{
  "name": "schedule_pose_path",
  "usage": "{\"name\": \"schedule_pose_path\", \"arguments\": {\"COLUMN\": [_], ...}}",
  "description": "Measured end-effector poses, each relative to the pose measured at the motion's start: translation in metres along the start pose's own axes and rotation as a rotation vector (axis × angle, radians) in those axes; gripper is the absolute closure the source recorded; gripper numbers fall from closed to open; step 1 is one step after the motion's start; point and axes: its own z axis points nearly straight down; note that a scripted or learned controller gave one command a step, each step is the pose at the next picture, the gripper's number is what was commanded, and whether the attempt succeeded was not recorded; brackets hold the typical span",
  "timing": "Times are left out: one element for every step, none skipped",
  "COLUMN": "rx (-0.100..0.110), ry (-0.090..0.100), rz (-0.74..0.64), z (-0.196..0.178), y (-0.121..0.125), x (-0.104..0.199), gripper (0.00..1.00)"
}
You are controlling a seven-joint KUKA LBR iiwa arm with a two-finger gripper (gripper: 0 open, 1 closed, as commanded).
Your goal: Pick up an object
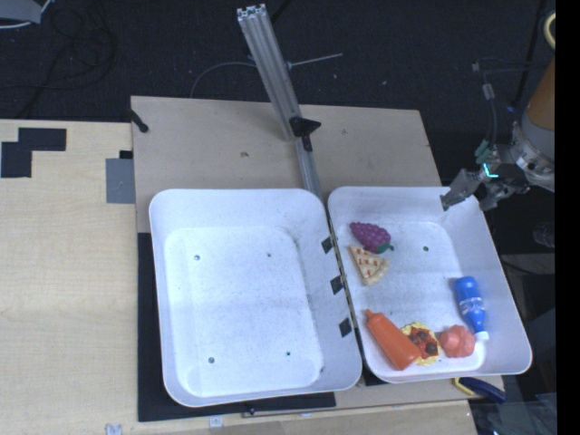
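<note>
The right bin (426, 229) holds several toy items. A purple grape bunch (370, 236) lies near its left wall, with a waffle-patterned pizza slice (368, 264) just below it. An orange carrot-like piece (391, 339), a yellow and red item (422, 340) and a red piece (456, 341) sit along the front edge. A blue bottle (468, 303) lies by the right wall. My gripper (473, 187) hangs over the bin's back right corner, apart from all the items, with nothing visible between its fingers.
The left bin (237, 293) stands beside the right one, joined by black clips (337, 284). A slanted metal rail (276, 80) rises behind the bins. A blue and yellow object (481, 388) lies outside the right bin's front corner.
</note>
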Motion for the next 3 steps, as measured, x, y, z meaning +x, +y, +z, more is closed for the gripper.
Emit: {"name": "schedule_pose_path", "arguments": {"rx": [0.0,0.004,0.006], "ry": [0.0,0.001,0.001], "rz": [0.0,0.001,0.0], "z": [0.0,0.049,0.111], "y": [0.0,0.005,0.007], "x": [0.0,0.007,0.005], "gripper": [0.0,0.0,0.0]}}
